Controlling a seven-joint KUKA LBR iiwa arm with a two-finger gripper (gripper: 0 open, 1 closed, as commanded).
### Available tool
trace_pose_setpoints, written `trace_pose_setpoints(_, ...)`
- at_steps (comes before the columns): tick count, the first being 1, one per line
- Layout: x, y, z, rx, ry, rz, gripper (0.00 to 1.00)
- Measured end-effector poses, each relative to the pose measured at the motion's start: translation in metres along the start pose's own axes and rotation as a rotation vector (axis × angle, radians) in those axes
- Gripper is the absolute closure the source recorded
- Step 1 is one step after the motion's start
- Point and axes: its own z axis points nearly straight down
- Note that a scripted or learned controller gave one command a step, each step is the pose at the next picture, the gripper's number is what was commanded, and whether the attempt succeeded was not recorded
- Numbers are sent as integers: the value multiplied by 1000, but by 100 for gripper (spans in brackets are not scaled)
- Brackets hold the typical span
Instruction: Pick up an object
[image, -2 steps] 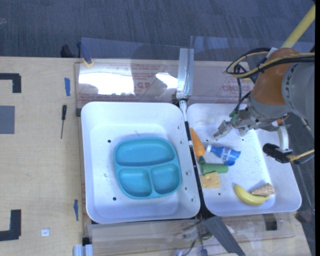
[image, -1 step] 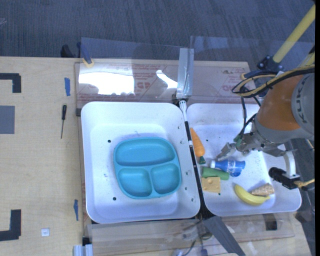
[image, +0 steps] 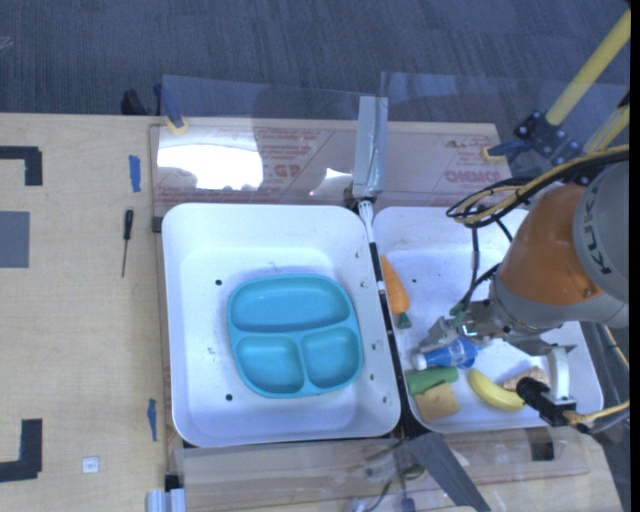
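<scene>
The hand (image: 447, 334) is down in the right bin (image: 440, 240), its grip impossible to judge, right over a small blue-capped bottle (image: 450, 355). A green vegetable (image: 430, 379), banana (image: 494, 391) and carrot (image: 395, 287) lie nearby; the left bin (image: 190, 300) holds a teal divided plate (image: 294, 334).

Little can be read here. On the grey arm (image: 600, 250), at the far right, large dark letters run along the casing; the start of the maker's name, "KU", shows, and the rest is cut off at the edge. On the clear plastic sheet (image: 300, 160) behind the two bins, red printed lettering appears at the left-centre and again near the right end, but it is upside down, faint and washed out by glare, so no word can be made out.
</scene>
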Motion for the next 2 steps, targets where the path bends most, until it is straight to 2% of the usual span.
trace_pose_setpoints(1,-1,2,-10,-4,-1,1,100)
trace_pose_setpoints(2,29,30,-190,1,0,-143,100)
